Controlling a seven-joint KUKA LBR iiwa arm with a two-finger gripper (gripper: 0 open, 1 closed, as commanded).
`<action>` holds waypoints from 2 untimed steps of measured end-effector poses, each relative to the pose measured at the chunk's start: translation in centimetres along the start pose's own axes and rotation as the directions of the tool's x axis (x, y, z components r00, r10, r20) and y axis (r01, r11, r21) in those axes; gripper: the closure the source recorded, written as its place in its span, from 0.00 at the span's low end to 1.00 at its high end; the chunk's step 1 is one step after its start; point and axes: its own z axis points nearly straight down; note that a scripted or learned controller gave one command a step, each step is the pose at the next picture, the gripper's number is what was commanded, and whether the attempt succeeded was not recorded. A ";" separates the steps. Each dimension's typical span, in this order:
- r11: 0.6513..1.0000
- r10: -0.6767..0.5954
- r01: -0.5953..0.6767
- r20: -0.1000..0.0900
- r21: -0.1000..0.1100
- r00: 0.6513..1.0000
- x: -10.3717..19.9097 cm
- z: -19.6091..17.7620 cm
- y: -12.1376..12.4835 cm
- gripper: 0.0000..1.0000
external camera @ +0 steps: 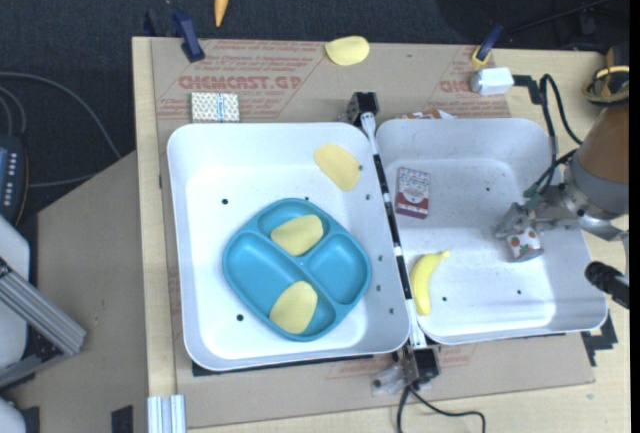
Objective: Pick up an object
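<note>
Starting at the left bin, a blue divided plate sits toward its six o'clock side with a yellow piece in two of its wells, and another yellow piece lies loose at about one o'clock from the plate, near the divider between the bins.

Crossing into the right bin, a small red-and-white packet lies near its left wall, and a banana lies at six o'clock from that packet, its long axis running roughly twelve to six (curved, stem end up).

Further right, the hand is low over the bin floor with a small red-and-white object right at its tips. I'd judge that to be the thing it is going for, directly beneath the hand rather than off to a side. Whether the hand is spread or closed on it, I cannot tell from here. The banana lies at about eight o'clock from the hand, well apart. Beyond the bins, a yellow lump rests on the worktop at the far edge.
</note>
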 end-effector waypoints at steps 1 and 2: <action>1.000 -0.002 0.002 0.000 -0.001 1.000 8.7 0.0 4.8 1.00; 1.000 -0.002 0.002 0.001 -0.001 1.000 15.2 -9.1 3.7 1.00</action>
